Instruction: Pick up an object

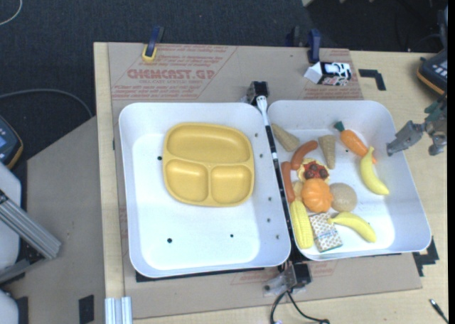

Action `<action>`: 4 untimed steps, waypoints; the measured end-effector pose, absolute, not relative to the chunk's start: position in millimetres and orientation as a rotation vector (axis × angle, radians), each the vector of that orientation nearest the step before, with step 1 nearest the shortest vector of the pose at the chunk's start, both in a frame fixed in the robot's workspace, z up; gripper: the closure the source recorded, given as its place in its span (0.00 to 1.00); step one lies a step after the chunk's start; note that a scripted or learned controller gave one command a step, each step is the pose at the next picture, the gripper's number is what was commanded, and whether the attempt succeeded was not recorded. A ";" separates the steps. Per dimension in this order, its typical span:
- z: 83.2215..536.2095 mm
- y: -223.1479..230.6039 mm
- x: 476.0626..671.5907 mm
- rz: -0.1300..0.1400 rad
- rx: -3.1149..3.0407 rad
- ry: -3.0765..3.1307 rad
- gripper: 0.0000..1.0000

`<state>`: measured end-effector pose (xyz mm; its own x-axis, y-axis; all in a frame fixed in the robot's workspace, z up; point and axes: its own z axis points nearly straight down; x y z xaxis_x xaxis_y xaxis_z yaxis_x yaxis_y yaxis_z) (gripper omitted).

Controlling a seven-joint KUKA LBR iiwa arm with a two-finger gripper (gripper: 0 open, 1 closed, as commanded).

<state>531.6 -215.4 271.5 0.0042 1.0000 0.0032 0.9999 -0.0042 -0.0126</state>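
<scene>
near edge: plywood tabletop [213, 294] carries two shallow white bins side by side; cables hang off the front centre
left bin [135, 195]: holds one yellow plastic three-compartment tray [209, 163], nothing in its compartments
right bin [409, 202]: all the toy food is here, crowded toward its left and middle
nearest items: small printed snack box [325, 232] beside a yellow plastic corn cob [301, 222]; short yellow banana [355, 225] just right of them
middle cluster: orange round fruit [316, 195] touching a beige round piece [343, 197]; red strawberry-like piece [314, 170] behind; red sausage [286, 180] along the left wall
far items: second sausage [304, 151], two beige cones [285, 137], orange carrot with green top [351, 139]
right side: long yellow banana [372, 175] lies apart from the cluster, carrot tip near its upper end
gripper [409, 136]: grey, at the right bin's right rim, above and right of the long banana; nothing visible between the fingers
fingers: can't tell whether apart or together, too small and blurred
step: judged as approach, no object picked yet
how to do it well: long banana looks like the closest, least crowded target; come straight down over its middle, fingers across the narrow width, stay off the bin wall and the carrot
risk: curved smooth plastic may slip or roll out on closing
</scene>
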 end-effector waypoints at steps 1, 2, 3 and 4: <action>278.4 -214.6 533.9 0.000 -2.222 -2.222 0.00; 219.7 -218.2 526.2 0.003 -2.219 -2.217 0.00; 175.3 -217.2 520.0 0.003 -2.218 -2.217 0.00; 111.9 -212.0 518.4 0.004 -2.216 -2.216 0.00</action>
